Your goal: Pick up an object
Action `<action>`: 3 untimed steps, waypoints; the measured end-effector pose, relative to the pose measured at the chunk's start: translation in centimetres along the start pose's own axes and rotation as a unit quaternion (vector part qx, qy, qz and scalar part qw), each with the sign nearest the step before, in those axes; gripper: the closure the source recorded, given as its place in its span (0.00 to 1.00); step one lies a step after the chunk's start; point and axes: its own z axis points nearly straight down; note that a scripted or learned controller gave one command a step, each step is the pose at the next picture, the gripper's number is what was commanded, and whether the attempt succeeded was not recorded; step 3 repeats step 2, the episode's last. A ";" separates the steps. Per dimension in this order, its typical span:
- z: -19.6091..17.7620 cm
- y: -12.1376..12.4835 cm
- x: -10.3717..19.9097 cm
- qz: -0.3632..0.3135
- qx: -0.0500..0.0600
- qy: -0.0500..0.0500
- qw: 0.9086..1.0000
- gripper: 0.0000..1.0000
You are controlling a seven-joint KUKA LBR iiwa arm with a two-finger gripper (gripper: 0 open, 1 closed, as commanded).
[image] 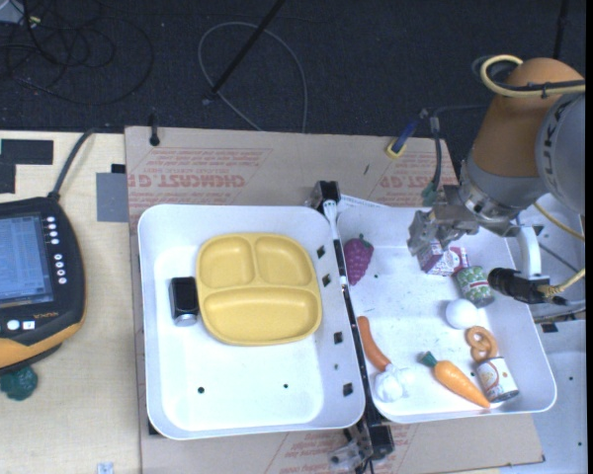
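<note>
The gripper [437, 240] hangs low over the right bin [405, 279], right above a small red-and-white packet [445, 259] near the far wall, seemingly lined up for a grab, though I cannot tell how its fingers stand.

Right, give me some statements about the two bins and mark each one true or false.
1. The yellow divided plate lies in the left bin. True.
2. The carrot lies in the left bin. False: it lies in the right bin, near its front.
3. The gripper is over the right bin. True.
4. The purple grapes sit on the yellow plate. False: they lie in the right bin, by the divide.
5. A small black object lies left of the plate. True.
</note>
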 end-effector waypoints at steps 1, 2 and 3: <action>0.5 -7.0 7.5 0.000 0.002 0.001 1.000 1.00; -3.2 -4.5 11.9 0.000 0.001 0.000 1.000 1.00; -3.2 -4.5 11.9 0.000 0.001 0.000 1.000 1.00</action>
